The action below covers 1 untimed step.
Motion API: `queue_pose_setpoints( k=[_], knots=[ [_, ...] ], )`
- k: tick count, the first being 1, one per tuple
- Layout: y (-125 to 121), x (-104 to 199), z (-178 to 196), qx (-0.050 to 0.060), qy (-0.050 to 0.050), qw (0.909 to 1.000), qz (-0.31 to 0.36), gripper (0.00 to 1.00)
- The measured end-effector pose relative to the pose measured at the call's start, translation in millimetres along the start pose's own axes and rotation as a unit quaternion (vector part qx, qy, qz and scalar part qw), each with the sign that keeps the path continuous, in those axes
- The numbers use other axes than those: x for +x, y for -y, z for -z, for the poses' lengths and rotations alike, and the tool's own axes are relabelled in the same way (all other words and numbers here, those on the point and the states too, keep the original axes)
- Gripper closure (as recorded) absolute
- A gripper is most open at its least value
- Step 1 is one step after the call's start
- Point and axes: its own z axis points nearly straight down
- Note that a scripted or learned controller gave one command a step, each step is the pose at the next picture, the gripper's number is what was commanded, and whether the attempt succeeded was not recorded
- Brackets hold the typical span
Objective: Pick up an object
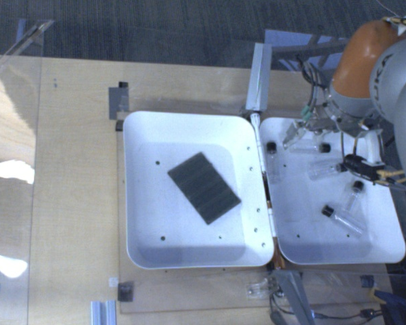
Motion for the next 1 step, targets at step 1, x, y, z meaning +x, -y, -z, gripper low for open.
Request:
queue_pose_setpoints(
  k=[1],
  knots=[
    [-2.5, 1.3, 12.1, -0.003, 0.001, 1.0000, 0.003, 1.00]
  ],
)
